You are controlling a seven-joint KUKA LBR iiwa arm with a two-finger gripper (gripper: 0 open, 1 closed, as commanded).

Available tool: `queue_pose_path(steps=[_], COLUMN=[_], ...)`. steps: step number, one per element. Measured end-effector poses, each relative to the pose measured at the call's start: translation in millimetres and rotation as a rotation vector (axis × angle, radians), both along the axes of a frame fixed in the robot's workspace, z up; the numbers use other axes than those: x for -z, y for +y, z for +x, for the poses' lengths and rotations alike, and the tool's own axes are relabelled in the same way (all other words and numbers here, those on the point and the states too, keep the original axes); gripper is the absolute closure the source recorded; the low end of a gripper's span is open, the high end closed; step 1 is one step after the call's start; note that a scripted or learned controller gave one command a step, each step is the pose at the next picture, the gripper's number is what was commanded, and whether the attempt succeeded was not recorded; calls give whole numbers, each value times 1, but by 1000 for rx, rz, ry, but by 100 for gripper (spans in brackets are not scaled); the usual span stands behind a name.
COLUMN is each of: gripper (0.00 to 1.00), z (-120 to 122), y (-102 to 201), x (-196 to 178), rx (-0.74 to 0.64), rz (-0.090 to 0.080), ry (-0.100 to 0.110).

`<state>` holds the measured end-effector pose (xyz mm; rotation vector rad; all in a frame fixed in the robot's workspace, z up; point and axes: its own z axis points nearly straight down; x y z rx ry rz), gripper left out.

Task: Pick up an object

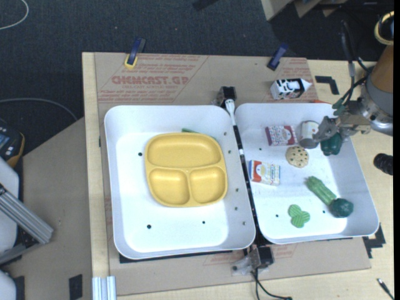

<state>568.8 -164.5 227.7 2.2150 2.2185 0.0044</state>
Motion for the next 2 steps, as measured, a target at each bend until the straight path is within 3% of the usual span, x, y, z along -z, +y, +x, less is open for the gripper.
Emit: queue_pose_path(steps=[2], gripper=[100], z=[54], y=[105], x=[-12], rx=[-5], rz=[3], ry=[1])
